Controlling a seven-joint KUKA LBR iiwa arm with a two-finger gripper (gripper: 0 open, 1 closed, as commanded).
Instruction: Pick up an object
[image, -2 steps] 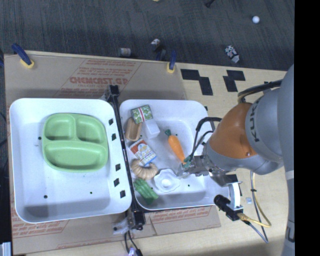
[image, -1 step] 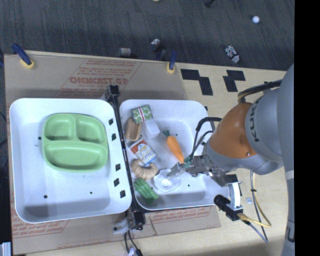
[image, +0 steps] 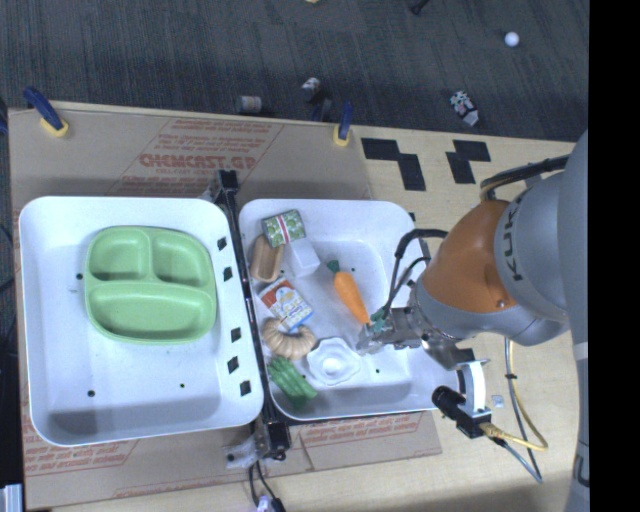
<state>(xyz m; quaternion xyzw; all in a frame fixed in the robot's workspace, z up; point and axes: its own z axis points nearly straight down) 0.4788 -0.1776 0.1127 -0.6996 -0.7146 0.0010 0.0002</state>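
**Claw low in the right bin, beside the carrot**

You have the claw (image: 372, 335) down inside the right bin (image: 395, 225), near its right wall. Whether it grips anything, you cannot tell. The toy carrot (image: 349, 296) lies just up-left of it; the white cup (image: 331, 362) sits just below-left. The green divided plate (image: 150, 282) rests in the left bin (image: 50, 400).

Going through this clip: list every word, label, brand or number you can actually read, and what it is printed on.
"CHEMCAST GP": red print on the brown board behind the left bin; smaller red lines around it are too blurred to read.
"KU": partial dark letters on the arm.
Red print on the board's front edge: unreadable.
Labels on the green can and the small packet: too small to read.
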